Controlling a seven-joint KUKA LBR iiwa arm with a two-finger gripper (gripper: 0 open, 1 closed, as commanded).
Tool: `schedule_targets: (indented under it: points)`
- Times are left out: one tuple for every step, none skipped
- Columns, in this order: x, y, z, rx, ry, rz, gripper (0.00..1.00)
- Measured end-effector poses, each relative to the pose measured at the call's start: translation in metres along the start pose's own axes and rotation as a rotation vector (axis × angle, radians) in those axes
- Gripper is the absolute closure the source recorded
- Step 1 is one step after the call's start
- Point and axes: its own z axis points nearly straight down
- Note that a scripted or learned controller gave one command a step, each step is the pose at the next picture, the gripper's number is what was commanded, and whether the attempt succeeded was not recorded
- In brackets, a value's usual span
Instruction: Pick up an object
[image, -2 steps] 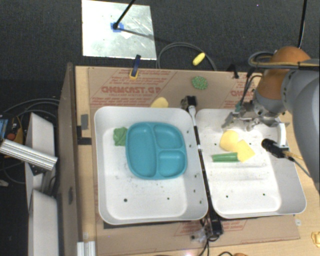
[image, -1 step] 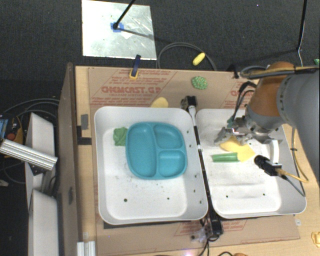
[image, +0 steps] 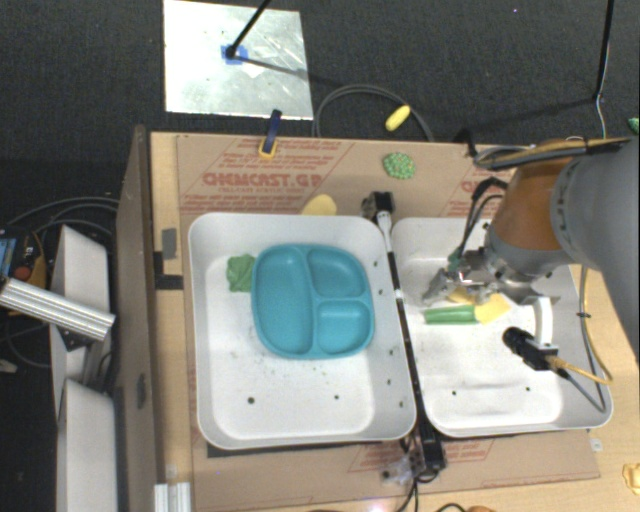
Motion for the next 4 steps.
schedule_targets:
  points:
    - [-0.005, -0.031, 0.0, 0.001, 0.0, 0.001, 0.0]
    - [-0.004, -0.029, -0.011, -0.005, 0.0, -0.001, 1.0]
    - [-0.004, -0.029, -0.01, -0.004, 0.0, -0.001, 0.0]
    - [-0.01, 0.036, -0.001, -0.008, -0.002, -0.006, 0.0]
